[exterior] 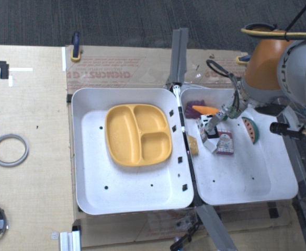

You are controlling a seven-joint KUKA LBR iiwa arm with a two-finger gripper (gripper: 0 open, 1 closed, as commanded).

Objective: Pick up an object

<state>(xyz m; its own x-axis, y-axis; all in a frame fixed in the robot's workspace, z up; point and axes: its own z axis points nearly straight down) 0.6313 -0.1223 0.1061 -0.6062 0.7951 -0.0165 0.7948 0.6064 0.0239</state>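
In the right bin (278,187), a small cluster of toy-like items lies near the left wall. The claw (211,125) reaches down among them, tips over a small white-and-black box-like object (209,135); whether the claw is spread or pressed together cannot be told, nor whether it grips anything. Beside it lies a flat pinkish-red carton (225,144) with printed faces. Behind are an orange carrot-shaped piece (205,110) on something purple (190,109), and a tan bread-like chunk (193,146) sits against the wall. A watermelon slice (252,130), red with a green rind, lies apart to the right. The left bin (90,187) holds a smooth yellow plastic divided plate (138,134) with three compartments. A grey tape roll (9,149) rests on the pale wooden surface (32,98).
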